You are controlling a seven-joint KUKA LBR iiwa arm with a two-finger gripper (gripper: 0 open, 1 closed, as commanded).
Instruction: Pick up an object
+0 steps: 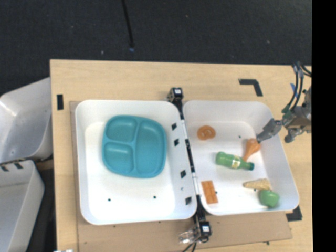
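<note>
The right bin point(231, 111) holds several small objects: an orange round piece point(206, 133), a green bottle point(234, 161) lying on its side, an orange cone-shaped piece point(252, 148), a tan wedge point(257, 184), a green ball point(269, 198) and an orange flat block point(210, 191). My gripper point(279, 133) hangs over the bin's right rim, open, its fingers spread with nothing between them. Its left finger point(268, 129) points down toward the orange cone, just above and to the right of it.
The left bin point(94, 203) holds a teal divided plate point(133, 145). A black hinge strip point(186, 156) runs between the two bins. White boxes point(21, 125) stand off the bench at the left. Bare wooden bench surrounds the bins.
</note>
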